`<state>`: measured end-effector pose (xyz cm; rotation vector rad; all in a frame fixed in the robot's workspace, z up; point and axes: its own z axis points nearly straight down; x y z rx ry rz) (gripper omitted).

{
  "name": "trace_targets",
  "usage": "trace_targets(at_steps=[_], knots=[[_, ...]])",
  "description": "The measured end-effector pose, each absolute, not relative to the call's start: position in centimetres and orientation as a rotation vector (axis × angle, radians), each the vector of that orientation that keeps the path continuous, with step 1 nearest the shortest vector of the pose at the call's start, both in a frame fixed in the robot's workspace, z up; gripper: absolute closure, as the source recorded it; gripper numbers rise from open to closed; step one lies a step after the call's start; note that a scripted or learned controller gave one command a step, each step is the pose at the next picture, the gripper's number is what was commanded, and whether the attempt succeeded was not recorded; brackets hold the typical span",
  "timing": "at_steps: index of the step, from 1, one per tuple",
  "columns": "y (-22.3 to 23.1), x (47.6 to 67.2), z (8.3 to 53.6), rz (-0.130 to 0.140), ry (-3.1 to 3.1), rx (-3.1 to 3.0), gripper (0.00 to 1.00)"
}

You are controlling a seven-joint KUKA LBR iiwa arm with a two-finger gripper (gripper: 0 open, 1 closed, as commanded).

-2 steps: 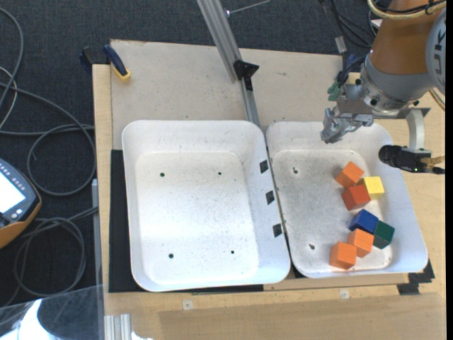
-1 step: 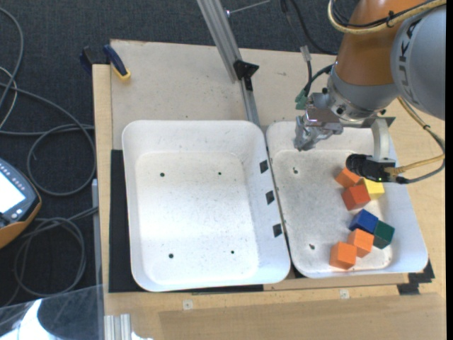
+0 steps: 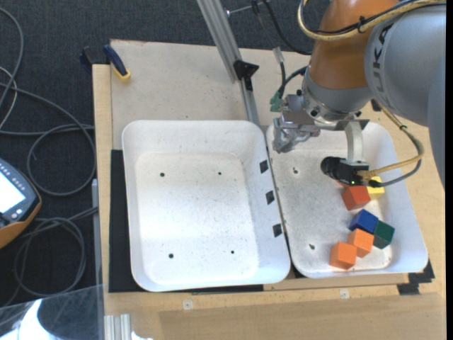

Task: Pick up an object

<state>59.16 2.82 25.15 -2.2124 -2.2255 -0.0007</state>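
Note:
Several small blocks lie in the right bin (image 3: 403,190), toward its near right side: a red-orange block (image 3: 356,197), a yellow one (image 3: 376,187), a blue one (image 3: 366,220), a dark green one (image 3: 383,233) and two orange ones (image 3: 362,241) (image 3: 343,255). My gripper (image 3: 284,139) hangs over the far left corner of that bin, close to the wall shared with the left bin. It is well apart from the blocks, up and to their left. I see nothing between its fingers.
The left bin (image 3: 134,190) sits beside the right one, with black clips (image 3: 269,197) along the shared wall. A slanted metal pole (image 3: 226,41) rises behind the bins. A blue and yellow tool (image 3: 117,61) lies at the bench's far left corner.

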Motion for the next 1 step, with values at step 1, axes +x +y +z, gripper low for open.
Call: trace_targets(at_steps=[1], knots=[[7.98, 59.10, 25.40, -0.004, -2.228, -2.213, 1.00]])
